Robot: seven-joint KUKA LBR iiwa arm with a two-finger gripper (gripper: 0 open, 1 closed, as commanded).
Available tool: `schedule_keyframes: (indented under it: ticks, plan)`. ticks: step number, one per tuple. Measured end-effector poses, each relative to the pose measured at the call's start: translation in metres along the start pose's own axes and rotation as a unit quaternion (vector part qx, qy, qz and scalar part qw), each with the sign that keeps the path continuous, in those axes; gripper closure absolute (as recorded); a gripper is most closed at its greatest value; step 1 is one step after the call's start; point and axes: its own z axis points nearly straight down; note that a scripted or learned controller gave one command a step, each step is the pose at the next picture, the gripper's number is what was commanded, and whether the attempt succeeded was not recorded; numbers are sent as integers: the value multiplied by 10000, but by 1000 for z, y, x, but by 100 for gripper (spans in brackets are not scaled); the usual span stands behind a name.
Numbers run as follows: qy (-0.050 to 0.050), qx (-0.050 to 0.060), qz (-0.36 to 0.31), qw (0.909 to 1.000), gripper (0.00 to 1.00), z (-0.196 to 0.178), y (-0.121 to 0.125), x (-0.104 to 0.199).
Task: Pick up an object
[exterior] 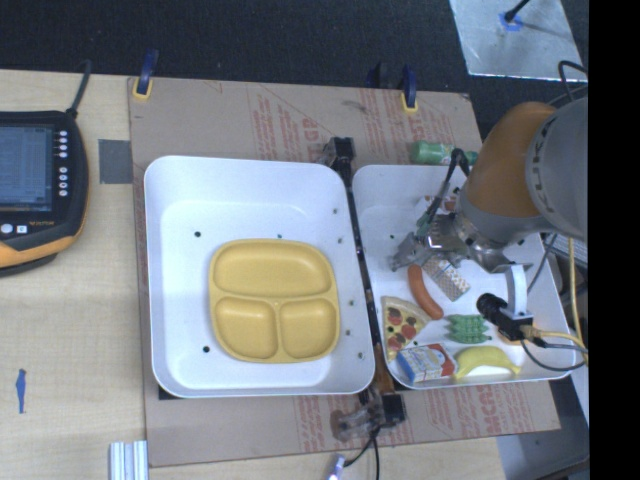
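Observation:
The right bin holds several small toy foods along its near side. An orange sausage lies beside a pizza slice. Nearer the front are a small carton, a yellow banana and a green piece. A grey mesh-patterned piece lies just right of the sausage. My gripper hangs low over the middle of this bin, just above the sausage's far end, and the wrist hides the bin floor behind it.
The left bin holds a yellow divided plate. A teach pendant lies at the far left of the bench. A green object sits outside the right bin's far edge. Cables run along the right bin's right side.

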Motion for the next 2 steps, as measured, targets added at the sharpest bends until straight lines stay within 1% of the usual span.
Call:
schedule_keyframes:
  ticks: [1, 2]
  plan:
    - [-2, 9, -9, 10000, 100, -10, 0, -1]
    - [8, -14, -1, 10000, 100, -101, 11, 80]
